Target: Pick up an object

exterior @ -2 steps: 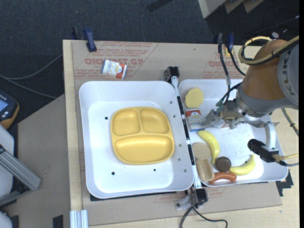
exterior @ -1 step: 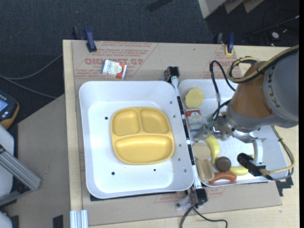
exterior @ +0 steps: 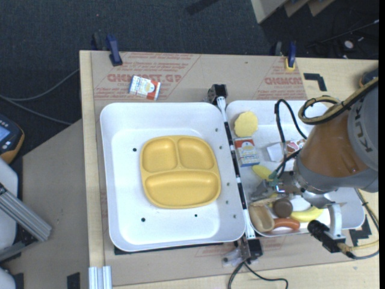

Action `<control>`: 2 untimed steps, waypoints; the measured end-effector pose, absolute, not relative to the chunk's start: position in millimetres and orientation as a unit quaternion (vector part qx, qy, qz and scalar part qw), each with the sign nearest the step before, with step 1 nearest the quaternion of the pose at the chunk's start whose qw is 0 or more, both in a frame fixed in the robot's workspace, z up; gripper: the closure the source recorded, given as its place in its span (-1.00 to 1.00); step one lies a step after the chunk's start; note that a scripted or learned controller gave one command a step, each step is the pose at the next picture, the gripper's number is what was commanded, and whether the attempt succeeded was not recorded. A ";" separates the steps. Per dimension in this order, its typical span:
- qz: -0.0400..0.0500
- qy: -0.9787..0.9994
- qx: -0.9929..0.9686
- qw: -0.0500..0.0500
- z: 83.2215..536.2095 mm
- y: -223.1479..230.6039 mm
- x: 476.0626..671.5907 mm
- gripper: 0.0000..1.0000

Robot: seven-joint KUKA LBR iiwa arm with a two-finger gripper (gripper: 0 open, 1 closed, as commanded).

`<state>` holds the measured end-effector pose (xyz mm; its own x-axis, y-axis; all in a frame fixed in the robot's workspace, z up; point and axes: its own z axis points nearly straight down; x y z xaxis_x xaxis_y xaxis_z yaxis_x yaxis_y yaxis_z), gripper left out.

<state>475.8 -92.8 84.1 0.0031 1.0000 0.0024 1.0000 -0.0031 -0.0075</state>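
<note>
The gripper [exterior: 278, 188] hangs low in the right bin [exterior: 264, 109] — finger state unclear — beside a brown ball [exterior: 282, 208].

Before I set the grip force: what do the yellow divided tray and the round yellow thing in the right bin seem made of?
The divided tray looks like hard moulded plastic: smooth, evenly yellow, with a soft sheen and crisp compartment ridges. The round yellow thing looks matte and slightly rough, perhaps foam or sponge, though a dull plastic toy cannot be ruled out.
</note>
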 end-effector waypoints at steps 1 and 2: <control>0.000 -0.707 -0.707 0.000 84.3 -92.9 478.8 -1.00; 0.000 -0.707 -0.707 0.000 84.2 -93.1 478.8 -1.00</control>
<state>478.8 -93.1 84.2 0.0005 1.0000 0.0005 1.0000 -0.0005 -0.0002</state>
